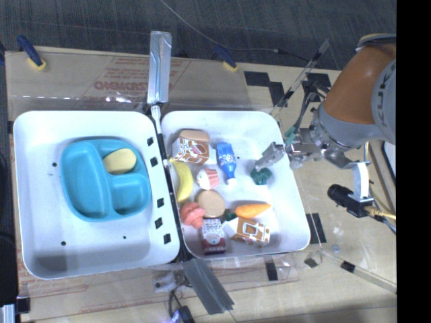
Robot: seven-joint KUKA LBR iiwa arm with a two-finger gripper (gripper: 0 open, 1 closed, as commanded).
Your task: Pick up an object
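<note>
Reaching in from the right, the gripper [268, 160] sits low over the right bin [291, 200], its metal fingers [273, 153] angled down-left toward a small dark green toy [261, 175]. Whether those fingers are parted or pressed together cannot be told, nor whether they touch the toy.

That green toy lies in the right half of the right bin, on bare white floor, with open room above it and to its right as far as the bin's wall. It is a small rounded lump with no clear long axis.

Just to its left a blue bottle [225, 161] lies with its long axis running from upper left to lower right; its label cannot be read. Left again a brown carton [192, 147] lies near the bin's top left corner, print too blurred to read. A banana [180, 178] runs along the left wall, and a pink-and-white cupcake [208, 178] lies beside it. Below the green toy an orange carrot [252, 209] lies nearly crosswise, tip to the right, above a small printed box [250, 232]. A round brown disc [211, 203], a pink toy [192, 214] and a small red-labelled jar [213, 235] crowd the lower left.

The left bin [40, 247] holds a blue divided tray [87, 187] with a yellow lump [120, 160] in it. Red print on the cardboard [81, 69] behind is too faint to read.
</note>
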